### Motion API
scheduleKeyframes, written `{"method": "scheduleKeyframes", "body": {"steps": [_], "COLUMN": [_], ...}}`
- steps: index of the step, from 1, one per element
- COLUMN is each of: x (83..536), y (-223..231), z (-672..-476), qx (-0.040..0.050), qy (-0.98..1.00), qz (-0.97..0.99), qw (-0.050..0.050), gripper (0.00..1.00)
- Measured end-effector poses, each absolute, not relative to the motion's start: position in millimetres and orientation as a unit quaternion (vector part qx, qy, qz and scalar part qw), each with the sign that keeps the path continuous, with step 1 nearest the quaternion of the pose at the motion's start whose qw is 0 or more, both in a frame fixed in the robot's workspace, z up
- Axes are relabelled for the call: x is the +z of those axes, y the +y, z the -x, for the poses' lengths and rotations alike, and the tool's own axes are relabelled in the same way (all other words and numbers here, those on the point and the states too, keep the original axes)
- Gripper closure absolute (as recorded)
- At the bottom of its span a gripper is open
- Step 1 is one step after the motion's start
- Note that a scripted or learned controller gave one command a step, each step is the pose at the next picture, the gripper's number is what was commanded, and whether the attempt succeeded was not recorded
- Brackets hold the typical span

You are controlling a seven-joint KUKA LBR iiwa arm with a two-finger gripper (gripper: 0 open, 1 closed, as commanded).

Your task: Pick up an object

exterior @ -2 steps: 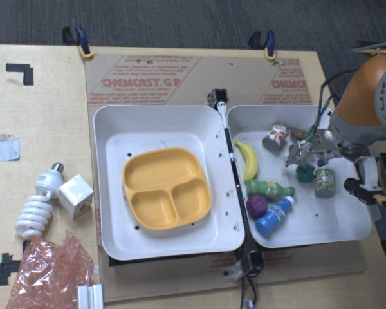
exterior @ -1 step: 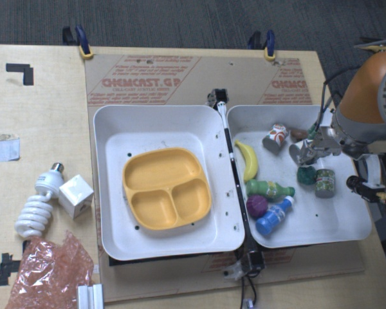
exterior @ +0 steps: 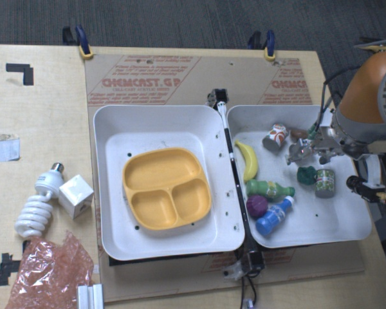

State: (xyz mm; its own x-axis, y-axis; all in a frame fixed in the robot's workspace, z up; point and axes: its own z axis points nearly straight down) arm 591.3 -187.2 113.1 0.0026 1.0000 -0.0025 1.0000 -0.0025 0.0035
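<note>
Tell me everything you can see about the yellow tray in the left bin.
The yellow tray is a shallow plate that looks like plastic, with rounded corners and three compartments: one long section across the top and two smaller ones below it. All three look empty. It lies flat and slightly rotated on the floor of the left bin, roughly in the middle, apart from the walls. Nothing else touches it.

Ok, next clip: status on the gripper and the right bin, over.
Gripper low over right bin, fingers unreadable. Nothing seen held. Nearest: dark green object, small can. Banana, green bottle, blue bottle lie further left.
</note>
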Motion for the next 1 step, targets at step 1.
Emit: {"method": "scheduleKeyframes", "body": {"steps": [1], "x": [123.3], "y": [-188.0], "z": [-591.9], "qx": [0.0006], "qy": [0.706], "qz": [-0.708], "qw": [0.003], "gripper": [1.0]}}
